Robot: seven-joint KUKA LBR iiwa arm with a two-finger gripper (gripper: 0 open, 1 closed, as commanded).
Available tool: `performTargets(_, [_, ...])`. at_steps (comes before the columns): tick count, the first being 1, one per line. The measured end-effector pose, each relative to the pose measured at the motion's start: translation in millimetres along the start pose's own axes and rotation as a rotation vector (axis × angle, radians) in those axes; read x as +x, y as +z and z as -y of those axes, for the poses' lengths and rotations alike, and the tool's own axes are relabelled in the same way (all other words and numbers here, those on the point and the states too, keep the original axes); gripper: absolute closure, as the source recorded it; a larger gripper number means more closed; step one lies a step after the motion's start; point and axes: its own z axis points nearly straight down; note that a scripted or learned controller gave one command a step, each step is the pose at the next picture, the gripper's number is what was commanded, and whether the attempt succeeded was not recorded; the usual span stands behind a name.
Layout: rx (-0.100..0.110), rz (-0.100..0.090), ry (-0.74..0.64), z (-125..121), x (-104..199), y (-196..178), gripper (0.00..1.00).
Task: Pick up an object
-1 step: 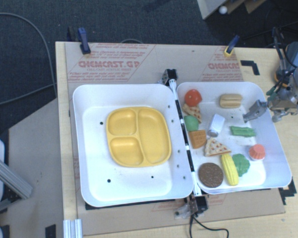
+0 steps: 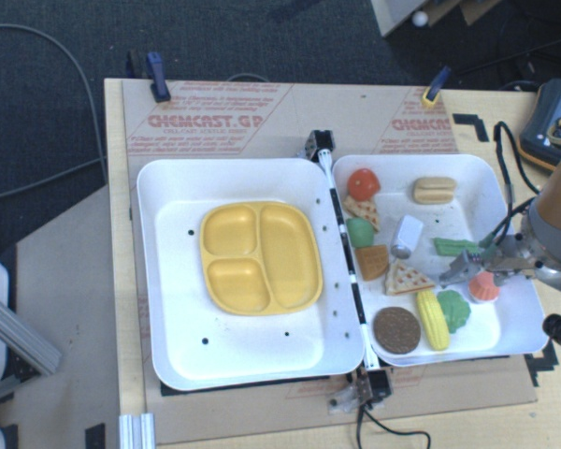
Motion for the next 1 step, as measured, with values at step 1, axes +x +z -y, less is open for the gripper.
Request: performTargets(1, [-0.002, 0.000, -0.001, -0.7, 52.5, 84.3, 0.00])
